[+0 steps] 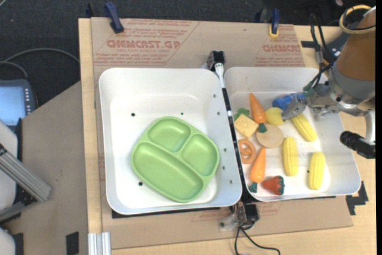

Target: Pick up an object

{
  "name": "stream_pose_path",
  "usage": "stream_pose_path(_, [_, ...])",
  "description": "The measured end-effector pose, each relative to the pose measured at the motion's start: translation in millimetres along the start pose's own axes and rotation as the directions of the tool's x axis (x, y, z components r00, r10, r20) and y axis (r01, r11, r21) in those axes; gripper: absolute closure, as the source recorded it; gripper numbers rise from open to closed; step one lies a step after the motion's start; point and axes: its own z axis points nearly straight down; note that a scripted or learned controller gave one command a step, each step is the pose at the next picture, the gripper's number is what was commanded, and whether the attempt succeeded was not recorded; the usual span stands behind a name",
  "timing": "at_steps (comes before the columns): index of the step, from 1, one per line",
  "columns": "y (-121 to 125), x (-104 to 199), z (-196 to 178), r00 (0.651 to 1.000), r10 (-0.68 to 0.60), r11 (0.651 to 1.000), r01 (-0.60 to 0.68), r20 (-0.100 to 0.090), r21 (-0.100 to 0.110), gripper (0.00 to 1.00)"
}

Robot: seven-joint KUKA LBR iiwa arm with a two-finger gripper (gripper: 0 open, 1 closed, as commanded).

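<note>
The end effector [296, 106] hangs low in the upper right of the frame, over the right bin [352, 179], its tip beside a blue object [287, 101]; whether it is clenched or released cannot be told, and nothing is visibly held. Just below it lies a corn cob [304, 126], with a yellow round piece [274, 116] and a carrot [256, 108] to its left. Further down sit two more corn cobs [290, 156], a second carrot [258, 165] and a strawberry [274, 184]. The left bin [113, 128] holds a green divided plate [174, 158]. The toys crowd together, so a descent may nudge neighbours, or close on an edge and slip.
</note>
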Motion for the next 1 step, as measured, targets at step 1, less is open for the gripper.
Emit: stream_pose_path(1, [1.4,-18.7,70.8,1.000,-0.001,1.000,0.001,-0.001,0.001,0.00])
